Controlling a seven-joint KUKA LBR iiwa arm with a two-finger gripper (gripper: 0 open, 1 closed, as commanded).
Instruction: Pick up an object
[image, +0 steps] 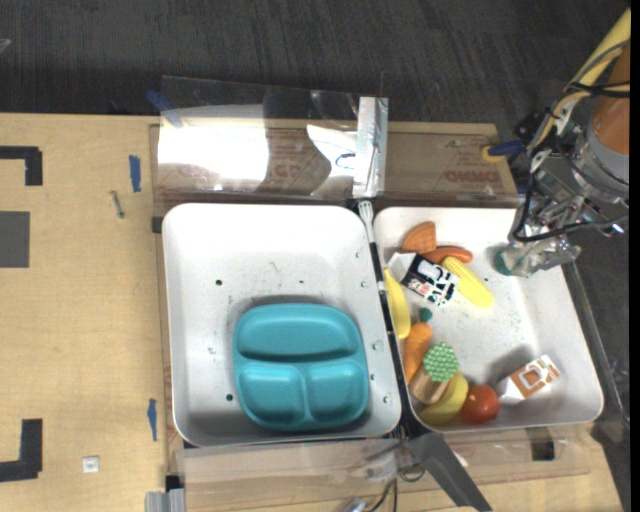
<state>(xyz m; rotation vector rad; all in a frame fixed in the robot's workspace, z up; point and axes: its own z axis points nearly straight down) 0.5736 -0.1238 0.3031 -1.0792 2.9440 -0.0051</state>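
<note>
- While nothing is seen between its fingers, the gripper (540, 252) is held low over the right bin's (575, 400) upper right corner — an approach step, it is judged; whether the claw is spread or pressed together cannot be told.
- No target is fixed yet: candidates are crowded along that bin's left wall — banana (468, 281), carrot (418, 342), broccoli (437, 362), tomato (481, 402).
- A small box (533, 376) lies apart near the lower right; easiest pick, likely.
- Next move: shift toward one item, then descend.
- Open floor is left mid-bin; the right rim is close beside the gripper.
- A teal tray (298, 366) sits in the left bin (200, 250).
</note>
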